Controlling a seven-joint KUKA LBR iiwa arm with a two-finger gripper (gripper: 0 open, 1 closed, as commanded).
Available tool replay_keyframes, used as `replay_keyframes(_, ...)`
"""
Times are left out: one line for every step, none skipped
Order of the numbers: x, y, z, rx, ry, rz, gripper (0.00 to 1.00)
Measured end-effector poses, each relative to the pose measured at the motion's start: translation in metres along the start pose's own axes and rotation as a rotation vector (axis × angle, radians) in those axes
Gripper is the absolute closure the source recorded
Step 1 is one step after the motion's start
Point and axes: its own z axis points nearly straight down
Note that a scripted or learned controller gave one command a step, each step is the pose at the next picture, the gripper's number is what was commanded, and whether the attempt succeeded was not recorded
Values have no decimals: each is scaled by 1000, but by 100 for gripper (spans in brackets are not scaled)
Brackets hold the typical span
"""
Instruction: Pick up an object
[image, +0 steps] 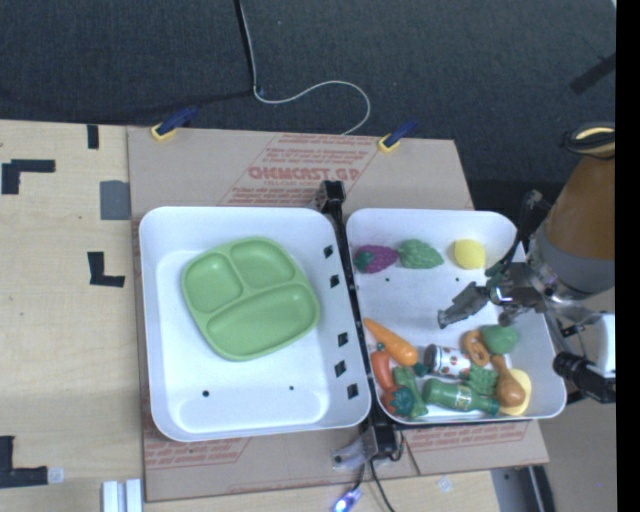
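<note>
My gripper (472, 312) hangs over the right part of the right bin (420, 222), fingers apart with nothing between them. Just below it lie a green lumpy toy (498, 338) and a brown ring-shaped toy (477, 350). Along the bin's near side sit an orange carrot (390, 342), a small white and red bottle (445, 360), a green bottle (455, 397) and a yellow-orange fruit (513, 388). At the far side lie a purple toy (372, 258), a green leafy toy (418, 254) and a yellow lemon (467, 253).
The left bin (160, 330) holds a green divided plate (252, 297). A black divider strip (345, 300) runs between the two bins. Both bins rest on a cardboard sheet (300, 165), and a white cable (300, 95) loops behind it.
</note>
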Motion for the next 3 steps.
replay_keyframes(1,0,-10,1,0,-2,100)
replay_keyframes(73,30,-43,-5,1,-9,100)
replay_keyframes(174,-3,-204,-20,5,-14,100)
